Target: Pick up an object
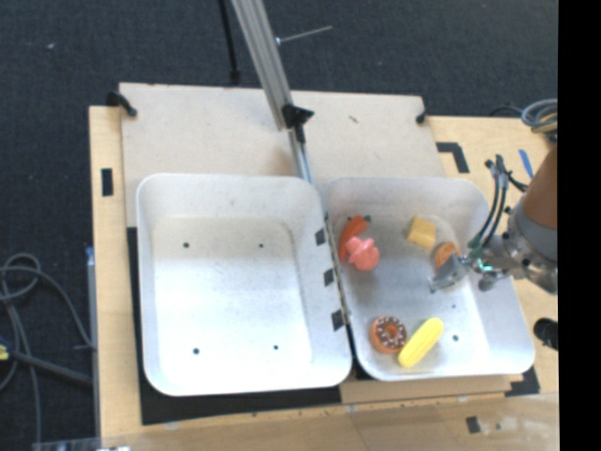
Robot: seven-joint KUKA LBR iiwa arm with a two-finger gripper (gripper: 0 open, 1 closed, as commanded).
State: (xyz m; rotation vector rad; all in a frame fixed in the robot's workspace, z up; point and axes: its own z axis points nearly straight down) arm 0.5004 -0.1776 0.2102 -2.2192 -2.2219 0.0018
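Observation:
The right bin (488, 346) holds several small objects. A pink and red toy (358, 245) lies near its left wall. A pale yellow block (423, 231) sits toward the back, with a small orange piece (445, 251) just right of it. At the front lie a brown ringed donut (387, 333) and a yellow banana-like piece (421, 341). My gripper (454, 272) reaches in from the right and hangs low over the bin's right half, just below the orange piece. Nothing is visibly held in it.
The left bin (160, 252) stands beside the right one, sharing a middle wall. A slanted metal pole (268, 54) rises behind the bins. Cables (493, 209) trail from the wrist. The bench edge runs close to the front of the bins.

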